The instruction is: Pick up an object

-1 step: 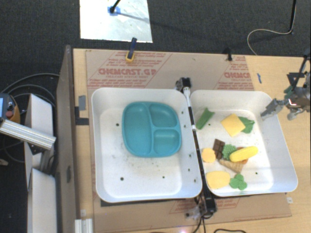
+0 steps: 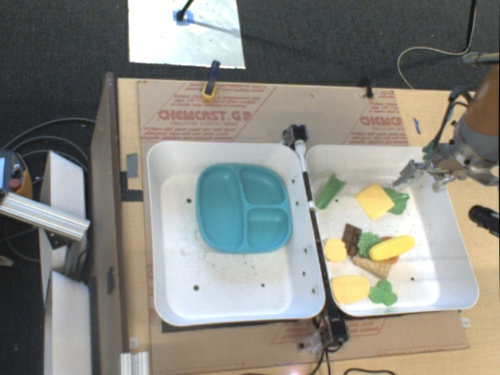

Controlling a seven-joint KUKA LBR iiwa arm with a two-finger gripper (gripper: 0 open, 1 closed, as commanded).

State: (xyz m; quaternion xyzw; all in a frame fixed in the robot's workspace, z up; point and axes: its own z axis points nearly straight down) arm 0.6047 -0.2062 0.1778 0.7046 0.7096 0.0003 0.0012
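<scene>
The right bin [image 2: 449, 233] holds several toy foods: a green strip [image 2: 329, 191], a yellow block [image 2: 374, 201] with a green leafy piece [image 2: 399, 201] beside it, a brown piece [image 2: 351, 238], a yellow banana-like piece [image 2: 391, 247], a tan wedge [image 2: 376, 267], a yellow oval [image 2: 351, 288] and a green floret [image 2: 383, 293]. My gripper [image 2: 420, 171] hangs over the bin's upper right corner, to the right of the yellow block and apart from it. Nothing is seen in its grasp.
A teal divided plate [image 2: 243, 208] lies in the left bin [image 2: 180, 280]. A black divider [image 2: 311, 209] runs between the bins. Cardboard [image 2: 234, 112] lies under both. A metal rail [image 2: 43, 216] and cables sit off the bench at left.
</scene>
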